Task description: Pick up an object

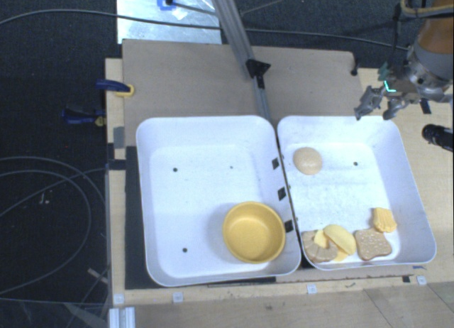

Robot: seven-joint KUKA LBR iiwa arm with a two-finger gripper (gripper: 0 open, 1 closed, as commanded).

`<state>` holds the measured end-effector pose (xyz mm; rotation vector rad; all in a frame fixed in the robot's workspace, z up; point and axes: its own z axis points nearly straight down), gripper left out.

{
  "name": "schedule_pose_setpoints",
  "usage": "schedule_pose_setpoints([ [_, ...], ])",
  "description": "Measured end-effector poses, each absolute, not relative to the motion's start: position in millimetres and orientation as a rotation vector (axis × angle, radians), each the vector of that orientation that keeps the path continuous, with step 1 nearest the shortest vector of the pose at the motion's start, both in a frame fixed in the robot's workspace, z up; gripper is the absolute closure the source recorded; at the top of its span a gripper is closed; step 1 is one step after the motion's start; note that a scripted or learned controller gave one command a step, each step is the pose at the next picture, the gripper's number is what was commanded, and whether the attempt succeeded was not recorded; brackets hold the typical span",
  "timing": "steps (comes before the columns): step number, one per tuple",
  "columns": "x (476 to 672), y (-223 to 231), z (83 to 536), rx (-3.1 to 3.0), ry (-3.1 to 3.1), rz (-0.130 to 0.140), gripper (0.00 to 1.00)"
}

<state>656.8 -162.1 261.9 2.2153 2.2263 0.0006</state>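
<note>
One yellow bowl, five food pieces, one bun.

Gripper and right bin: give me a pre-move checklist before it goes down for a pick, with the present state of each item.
1. Gripper holds nothing: ok, nothing sits between its jaws.
2. Jaws spread for a grasp: ok, they stand apart.
3. Gripper above a target: not ok, it hangs over the far rim of the right bin, off every item.
4. Round tan bun free to grasp: ok, it lies alone on the bin floor.
5. Food pieces at the near wall separable: not ok, several overlap.
6. Yellow bowl out of the path: ok, it sits in the left bin.
</note>
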Motion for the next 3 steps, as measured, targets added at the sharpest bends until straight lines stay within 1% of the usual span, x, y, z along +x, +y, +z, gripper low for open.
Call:
schedule_pose_setpoints([
  [1,657.2,-162.1,262.9,2.214,2.226,0.002,0.00],
  [3,651.8,-154.0,141.8,2.220,2.226,-0.003,0.00],
])
